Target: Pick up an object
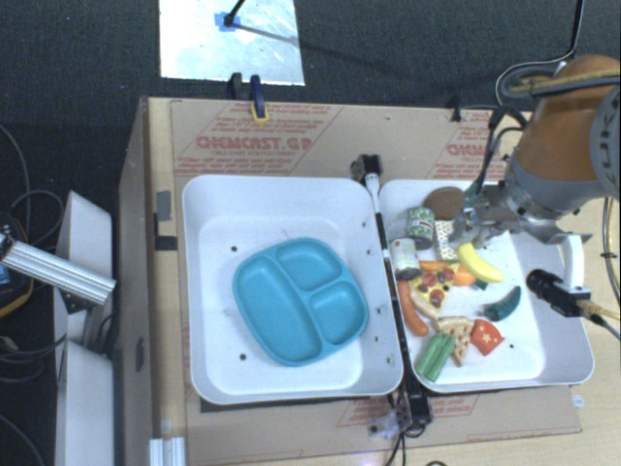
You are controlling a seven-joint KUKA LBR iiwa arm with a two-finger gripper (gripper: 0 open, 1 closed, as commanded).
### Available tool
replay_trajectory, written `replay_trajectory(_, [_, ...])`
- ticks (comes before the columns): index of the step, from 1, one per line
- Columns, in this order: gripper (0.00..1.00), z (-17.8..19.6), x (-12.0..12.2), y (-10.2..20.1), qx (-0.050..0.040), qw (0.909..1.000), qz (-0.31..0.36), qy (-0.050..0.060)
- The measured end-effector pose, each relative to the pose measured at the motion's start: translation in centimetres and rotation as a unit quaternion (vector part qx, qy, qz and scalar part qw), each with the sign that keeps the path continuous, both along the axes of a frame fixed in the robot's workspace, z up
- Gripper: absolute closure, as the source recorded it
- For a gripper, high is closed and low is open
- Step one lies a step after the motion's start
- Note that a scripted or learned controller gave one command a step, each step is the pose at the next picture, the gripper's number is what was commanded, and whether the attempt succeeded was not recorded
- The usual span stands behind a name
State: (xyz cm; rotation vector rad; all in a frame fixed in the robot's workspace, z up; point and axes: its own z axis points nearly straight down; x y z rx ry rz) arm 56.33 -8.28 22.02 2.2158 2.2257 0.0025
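Reaching in from the right, the grey arm with its orange band (pixel 572 115) hangs over the top of the right-hand bin (pixel 563 352), and the gripper (pixel 466 223) is down low among the toy food there. How far the jaws are open cannot be told from this angle; the tips are lost in clutter, and nothing can be seen held between them.

Just beside the gripper lies the banana (pixel 481 262), yellow and slanting down toward the right. To the left of the gripper stands a small green-labelled can (pixel 420 223), with a brown round piece (pixel 444 202) just behind it. Below the banana there's a heap: an orange carrot (pixel 411 309) near the bin's left wall, a pizza slice (pixel 434 282) dotted with toppings, a red strawberry-like piece (pixel 486 337), a dark green curved piece (pixel 503 305), and green stalks (pixel 435 354) at the bottom.

Over in the left-hand bin (pixel 218 212), well apart from the action, sits a blue divided plate (pixel 299 300), three compartments, tilted a little in the view.

Both bins sit side by side on the counter (pixel 281 136), touching along the middle divider.
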Motion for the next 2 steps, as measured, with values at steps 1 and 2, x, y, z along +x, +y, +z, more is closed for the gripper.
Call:
replay_trajectory(1, [1.0, 1.1, 0.1, 0.0, 0.0, 1.0, 0.001, -0.001])
replay_trajectory(2, [1.0, 2.1, 0.2, 0.0, 0.0003, 1.0, 0.003, -0.002])
